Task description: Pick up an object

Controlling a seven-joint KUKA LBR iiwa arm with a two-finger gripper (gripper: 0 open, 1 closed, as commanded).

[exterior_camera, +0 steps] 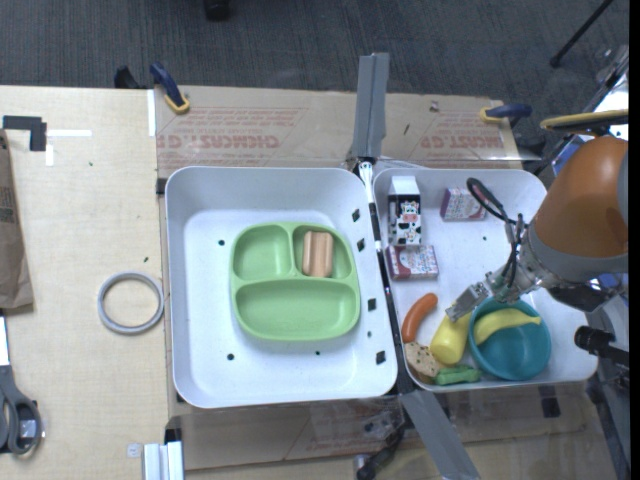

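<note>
From my station I saw the surface (80, 218) carrying two white bins side by side, the left bin (195, 298) and the right bin (530, 193). The arm (590, 203), grey with its orange band, reached in from the right over the right bin. In the left bin sat a green divided plate (290, 308) with a toy hot dog (317, 253) in its upper right compartment.

The right bin was the crowded one: a teal bowl (515, 353) at its near right corner with a banana (505, 323) lying across its rim, a yellow pepper-like toy (450, 341) touching the bowl's left side, a small milk carton (404, 216) near the divider, a red-patterned packet (412, 261) below it, and an orange carrot-like piece (419, 315) tilted below that.

The pincer (470, 303) hung low at the bowl's upper left edge, just above the yellow toy. Whether it was open or closed I could not tell; nothing was visibly gripped.

I judged the yellow toy the likeliest target. It lay just below and slightly left of the pincer, its long axis running roughly from lower left to upper right, so a short descent looked enough, with the bowl rim crowding one side.
</note>
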